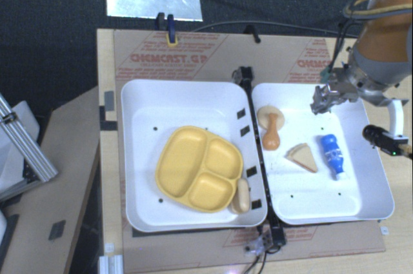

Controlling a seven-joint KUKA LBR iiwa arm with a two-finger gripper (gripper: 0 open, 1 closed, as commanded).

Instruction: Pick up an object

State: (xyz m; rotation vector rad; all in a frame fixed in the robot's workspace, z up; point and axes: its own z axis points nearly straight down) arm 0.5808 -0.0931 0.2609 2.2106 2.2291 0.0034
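the counter [129,66] is a board with red lettering, and it carries two shallow white bins side by side. the left bin [148,105] holds a yellow divided tray [193,163] with three compartments, lying near the middle and slightly turned. a small tan bread roll [242,195] sits just beside the tray's lower right corner, touching or nearly touching it, close to the bin's right wall.

the right bin [361,202] has three loose things. a tan wooden mushroom-shaped piece [271,124] lies near the left wall, cap toward the far side. a blue bottle [332,155] lies on its side toward the right, running near to far. between these two, a little lower, lies a tan wedge [302,157] like a slice of bread or cheese, apart from both.

the grey arm [381,40] with its orange band comes in from the right. its hand [321,100] hangs over the far part of the right bin, above and apart from the blue bottle. nothing is seen in its grasp; whether it is spread or closed is too dark and small to tell.
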